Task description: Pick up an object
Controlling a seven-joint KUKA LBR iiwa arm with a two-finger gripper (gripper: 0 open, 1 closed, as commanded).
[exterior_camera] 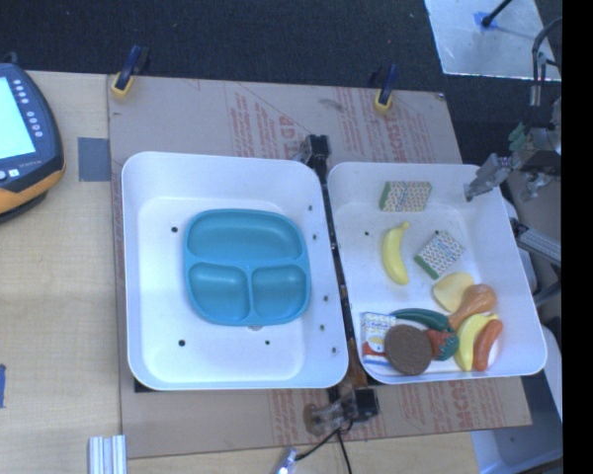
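Observation:
The right white bin holds several toy foods. A yellow banana lies near its middle. Two green-edged patterned blocks lie above and to the right of the banana. At the bin's near end a brown round cookie, a green vegetable, a yellow piece and an orange sausage are crowded together. My gripper is at the bin's far right corner, over the rim. It is apart from all the toys and holds nothing that I can see.
The left white bin bears a blue divided plate. A teach pendant lies on the bench at far left. Clamps hold the cardboard's far edge, and a black bracket sits between the bins.

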